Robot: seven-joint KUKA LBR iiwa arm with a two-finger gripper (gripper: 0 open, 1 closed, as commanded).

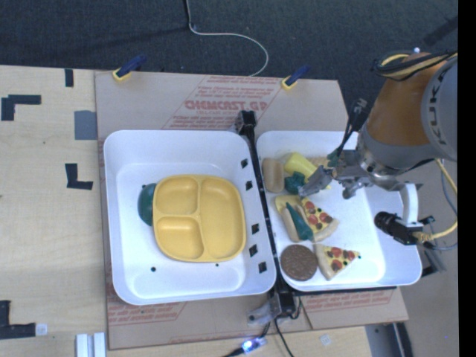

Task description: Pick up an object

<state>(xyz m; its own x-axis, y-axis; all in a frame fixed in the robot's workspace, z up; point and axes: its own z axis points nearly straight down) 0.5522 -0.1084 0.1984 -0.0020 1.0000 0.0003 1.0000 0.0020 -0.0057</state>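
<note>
Gripper (325, 178) over right bin (379, 270), finger state we cannot tell. Toy pizza slice (320, 220) just below it, beside brown disc (299, 262). We advise centred descent, avoiding neighbouring toys.

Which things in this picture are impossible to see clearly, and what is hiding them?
- Gripper, camera view: small and dark over the toys; open or shut is not readable.
- Teal object, camera view: mostly under the yellow divided plate; its shape stays unknown.
- Toys near the yellow piece, camera view: piled together and partly behind the gripper.
- Arm, camera view: cut off by the right edge.
</note>
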